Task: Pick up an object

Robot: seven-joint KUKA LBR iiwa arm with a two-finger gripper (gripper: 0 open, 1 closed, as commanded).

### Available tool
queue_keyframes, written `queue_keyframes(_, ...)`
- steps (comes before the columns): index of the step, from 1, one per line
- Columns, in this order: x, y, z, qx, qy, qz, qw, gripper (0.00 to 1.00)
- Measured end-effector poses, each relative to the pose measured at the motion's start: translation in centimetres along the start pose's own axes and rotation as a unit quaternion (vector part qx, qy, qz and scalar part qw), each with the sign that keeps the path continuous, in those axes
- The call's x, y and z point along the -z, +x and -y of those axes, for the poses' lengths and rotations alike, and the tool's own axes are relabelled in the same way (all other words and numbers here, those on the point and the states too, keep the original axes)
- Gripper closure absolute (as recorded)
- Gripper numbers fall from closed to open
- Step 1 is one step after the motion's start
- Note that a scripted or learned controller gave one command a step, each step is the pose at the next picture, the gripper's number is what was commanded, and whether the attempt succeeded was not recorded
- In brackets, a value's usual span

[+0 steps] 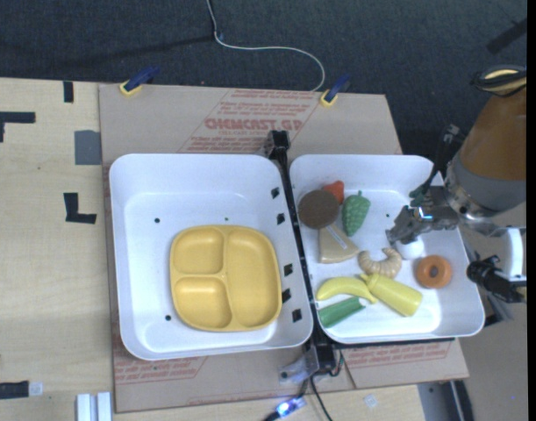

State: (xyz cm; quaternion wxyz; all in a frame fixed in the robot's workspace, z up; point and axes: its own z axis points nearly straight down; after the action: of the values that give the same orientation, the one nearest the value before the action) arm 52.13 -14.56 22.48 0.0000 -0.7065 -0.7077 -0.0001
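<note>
At the near edge of the desk, a small clutter of clips and cable below the seam between the two bins was too blurred to identify. In the right bin, the nearest items were a green cucumber-like piece, partly tucked under a yellow banana, and a yellow corn cob touching the banana's right end. Just beyond them lay a beige curled piece, hard to name, and to its right an orange doughnut-shaped ring lying apart from the rest. A pale wedge sat left of the curled piece. Farther back came a brown round disc, a green bumpy fruit beside it, and a red-orange piece mostly hidden behind the disc.

The left bin held a yellow divided plate with three compartments, nothing in them.

The tool hung low over the right bin's right side, just far-left of the ring and near a small white object that was only partly visible beneath it. Its dark parts merged together, so whether it was wide or narrow could not be told, and nothing was seen gripped in it. The arm's grey and orange body was cut off at the right edge
</note>
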Motion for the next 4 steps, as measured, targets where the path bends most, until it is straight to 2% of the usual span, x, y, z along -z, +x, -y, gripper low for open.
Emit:
queue_keyframes(1,-0.5,5.4,-0.8,0.003,0.001,-0.001,1.0000,1.00)
queue_keyframes(3,-1.9,16.4,0.6,0.003,0.002,-0.001,1.0000,1.00)
queue_keyframes(4,-1.4,22.4,1.5,0.003,0.002,-0.001,1.0000,1.00)
